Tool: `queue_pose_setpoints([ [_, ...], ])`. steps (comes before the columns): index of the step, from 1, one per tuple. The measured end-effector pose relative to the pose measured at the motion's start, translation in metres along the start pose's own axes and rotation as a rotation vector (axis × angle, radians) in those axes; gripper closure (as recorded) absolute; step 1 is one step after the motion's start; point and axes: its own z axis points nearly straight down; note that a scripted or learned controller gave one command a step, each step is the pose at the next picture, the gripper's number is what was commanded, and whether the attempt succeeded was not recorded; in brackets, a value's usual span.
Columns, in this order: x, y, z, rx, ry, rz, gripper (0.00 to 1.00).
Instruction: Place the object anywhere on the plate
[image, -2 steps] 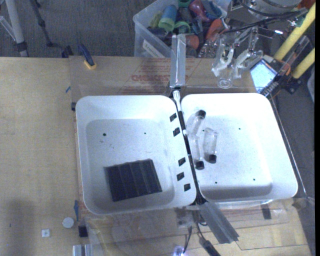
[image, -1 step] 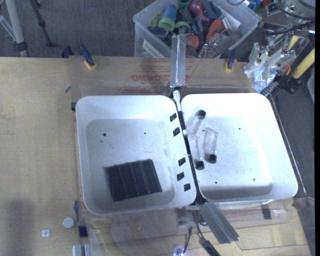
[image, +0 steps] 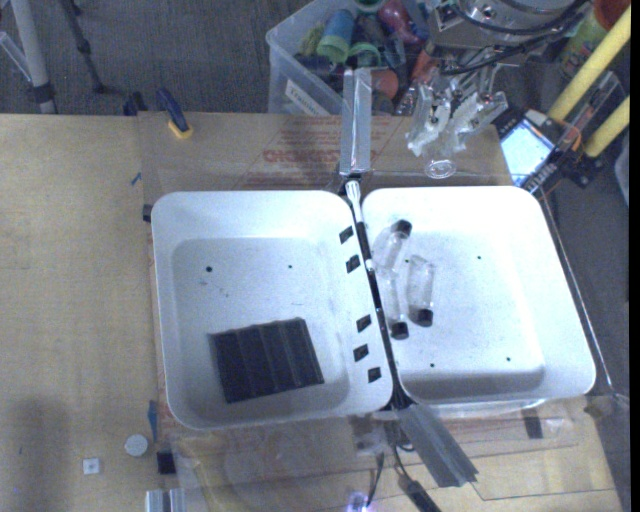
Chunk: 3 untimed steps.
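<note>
A black ribbed plate (image: 265, 360) lies flat in the left bin (image: 180, 230), toward its front. Clear plastic bottles with black caps (image: 408, 282) lie in a cluster in the right bin (image: 520, 300), close to the divider between the bins. My gripper (image: 449, 120) hangs high beyond the far rim of the right bin, well away from the bottles and the plate. Its pale translucent fingers (image: 427, 122) stand apart, open, with nothing between them.
A small clear ring (image: 439, 168) rests on the bench just behind the right bin. A tub of coloured toys (image: 330, 45) stands at the back. Black tabs (image: 360, 295) line the divider. Yellow foam tubes (image: 600, 60) lean at the far right.
</note>
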Motion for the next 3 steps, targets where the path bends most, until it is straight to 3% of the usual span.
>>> queue_pose_setpoints([
  [1, 0.16, -0.007, -0.001, 0.002, 0.002, -0.081, 1.0],
  [2, 0.107, 0.01, 0.0, -0.007, -0.002, -0.722, 1.0],
  [3, -0.052, 0.006, 0.056, -0.008, -0.002, -0.725, 1.0],
])
